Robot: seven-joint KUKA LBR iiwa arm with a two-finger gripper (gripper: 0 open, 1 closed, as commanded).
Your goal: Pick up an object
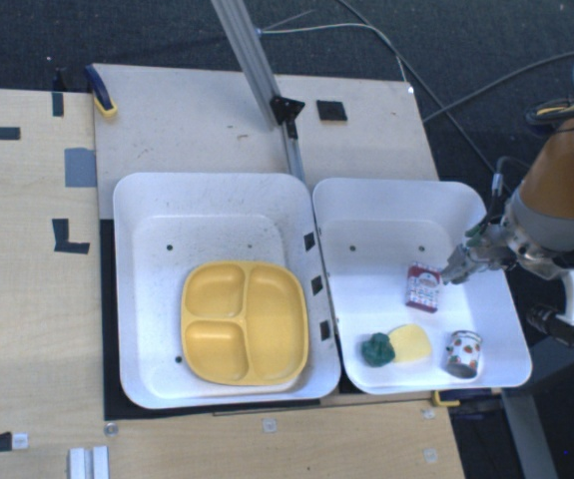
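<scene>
End effector [458, 267] sits at the right of the frame, over the right bin [386, 203], reaching in from the arm's grey wrist with its orange band [556, 173] at the far right edge. Whether it is released or clenched: cannot tell, the tip is small and blurred. Nothing visibly held.

Nearest object: a small red-and-white packet [423, 289], just left of and below the end effector tip, very close to it; contact cannot be judged. It lies on the bin floor, mid-right of that bin.

Further down the frame, along the bin's lower edge: a yellow block [410, 344], a dark green lump [377, 349] touching its left side, and a small red-and-white printed can-like item [463, 353] in the lower right corner, apart from the block.

Left bin [147, 208], centre of frame: a yellow divided plate [245, 321] with three compartments, in its lower half.

Both bins rest on the desk [187, 118].
</scene>
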